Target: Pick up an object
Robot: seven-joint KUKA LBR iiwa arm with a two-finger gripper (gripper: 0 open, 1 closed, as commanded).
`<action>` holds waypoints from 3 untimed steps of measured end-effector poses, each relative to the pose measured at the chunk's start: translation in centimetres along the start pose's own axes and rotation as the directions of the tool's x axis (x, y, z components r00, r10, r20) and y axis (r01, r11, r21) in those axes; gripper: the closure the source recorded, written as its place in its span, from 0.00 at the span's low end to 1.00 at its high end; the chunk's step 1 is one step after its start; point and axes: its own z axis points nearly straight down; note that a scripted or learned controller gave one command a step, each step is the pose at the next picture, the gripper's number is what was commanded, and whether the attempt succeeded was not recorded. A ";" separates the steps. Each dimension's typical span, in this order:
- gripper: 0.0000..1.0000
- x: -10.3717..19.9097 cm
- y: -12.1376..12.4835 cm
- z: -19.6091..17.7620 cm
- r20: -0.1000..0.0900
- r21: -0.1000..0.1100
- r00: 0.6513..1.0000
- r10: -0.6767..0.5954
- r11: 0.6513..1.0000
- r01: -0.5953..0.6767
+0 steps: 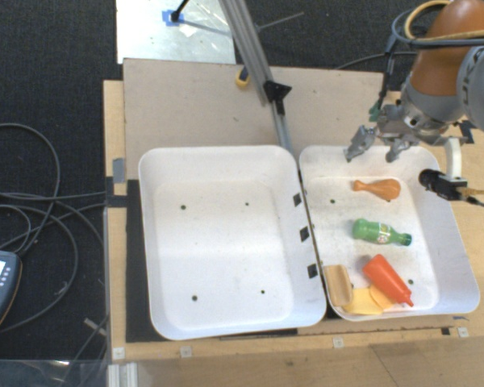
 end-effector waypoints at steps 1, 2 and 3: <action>0.00 0.2 -0.7 4.5 0.000 -0.001 1.000 0.000 1.000 0.000; 0.00 0.0 -0.6 8.7 0.000 -0.001 1.000 0.001 1.000 -0.001; 1.00 0.0 -0.4 7.3 0.000 -0.008 1.000 0.002 1.000 -0.002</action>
